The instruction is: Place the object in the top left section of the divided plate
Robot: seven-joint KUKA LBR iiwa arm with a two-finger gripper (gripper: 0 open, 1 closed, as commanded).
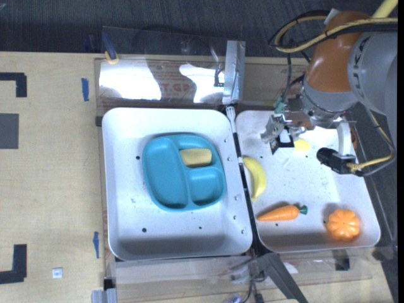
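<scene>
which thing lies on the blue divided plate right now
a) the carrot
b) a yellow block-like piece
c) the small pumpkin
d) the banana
b: a yellow block-like piece rests in an upper section of the blue divided plate in the left bin, while the carrot, small pumpkin and banana lie in the right bin.

This is looking like a robotics lab: a grey industrial arm with an orange band [341,55] is trailing yellow cables over two shallow white plastic bins [126,232] sitting on a pale wooden bench [44,188]. Left of the bins, black tape marks [16,84] are sticking to the bench.
</scene>
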